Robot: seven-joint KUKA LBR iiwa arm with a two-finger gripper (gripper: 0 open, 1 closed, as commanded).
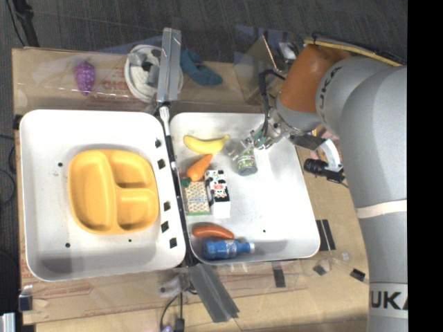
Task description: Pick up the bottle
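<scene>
Bottle [226, 249] is lying on its side at the near edge of the right bin [291, 206], just beside a red sausage-like toy [212, 231].
Jaws [257, 142] are hovering far off by the banana [205, 143]; whether they are open I cannot tell; they should be descending squarely across the bottle's body.

Two white bins [41, 254], one yellow tray [114, 189], one banana [204, 144], one carrot [199, 167], one bottle [225, 249].
</scene>
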